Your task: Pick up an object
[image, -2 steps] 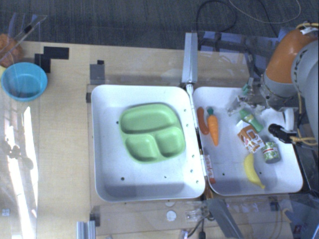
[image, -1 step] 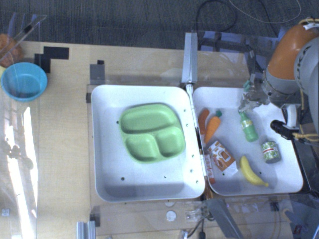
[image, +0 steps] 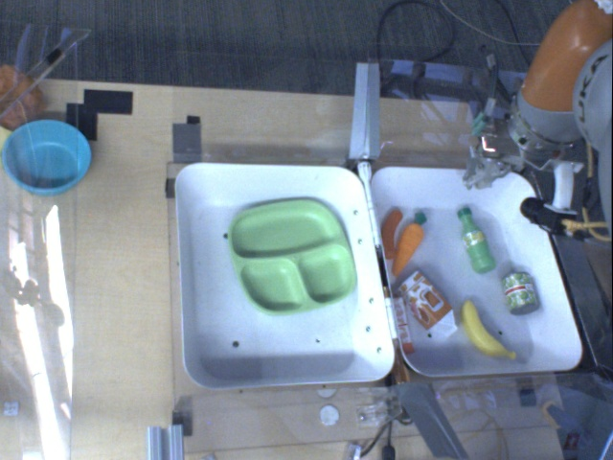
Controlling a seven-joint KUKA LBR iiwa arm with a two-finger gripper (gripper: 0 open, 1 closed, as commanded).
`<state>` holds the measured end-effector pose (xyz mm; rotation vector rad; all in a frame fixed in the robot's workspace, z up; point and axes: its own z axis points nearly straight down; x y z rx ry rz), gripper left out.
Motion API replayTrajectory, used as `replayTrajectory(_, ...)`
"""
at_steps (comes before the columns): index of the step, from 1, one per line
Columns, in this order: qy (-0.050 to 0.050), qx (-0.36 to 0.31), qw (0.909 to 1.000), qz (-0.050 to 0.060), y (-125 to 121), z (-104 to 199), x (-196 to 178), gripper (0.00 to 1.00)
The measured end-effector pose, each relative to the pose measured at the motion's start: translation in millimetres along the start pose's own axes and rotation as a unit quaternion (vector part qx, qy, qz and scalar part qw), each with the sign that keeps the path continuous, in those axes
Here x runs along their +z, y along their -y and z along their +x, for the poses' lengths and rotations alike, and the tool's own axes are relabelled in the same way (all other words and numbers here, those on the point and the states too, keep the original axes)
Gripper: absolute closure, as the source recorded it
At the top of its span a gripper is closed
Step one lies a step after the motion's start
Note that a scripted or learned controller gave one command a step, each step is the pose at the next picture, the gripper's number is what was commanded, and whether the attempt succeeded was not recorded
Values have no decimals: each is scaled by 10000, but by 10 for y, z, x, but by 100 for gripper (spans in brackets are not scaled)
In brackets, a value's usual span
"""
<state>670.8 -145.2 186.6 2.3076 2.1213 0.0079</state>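
The objects for picking lie in the right-hand shallow white bin, six of them spread over its floor. An orange plastic carrot with a green top lies at about ten o'clock in that bin, tilted, just beside a reddish-orange sausage-shaped toy that rests against the bin's left wall. A small green plastic bottle with a white label lies near twelve o'clock, well apart from the carrot. A short green tin can with a pale label sits at three o'clock. A yellow plastic banana lies at five o'clock, just beside a red-and-white snack carton at about seven o'clock, which lies flat and turned at an angle.

The gripper hangs over the bin's far rim at roughly one o'clock, below the grey arm with its orange band. It is apart from every object, the bottle being the nearest; whether its fingers are spread or closed, I cannot tell.

The left-hand shallow white bin holds a light green plastic tray with three compartments, lying near its middle. On the wooden bench, at ten o'clock from that bin, stands a round blue plastic bowl.
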Motion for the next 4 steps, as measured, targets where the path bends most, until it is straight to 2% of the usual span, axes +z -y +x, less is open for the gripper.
replayTrajectory(1, 1, -2, 10000, 2, 1, 0, 2, 0)
replayTrajectory(2, -2, -1113, 9938, 3, 479, -463, 987, 0)
replayTrajectory(3, -1, -1121, 9937, -38, 450, -446, 853, 100)
replayTrajectory(4, -9, -1475, 9891, -3, 416, 644, -10, 100)
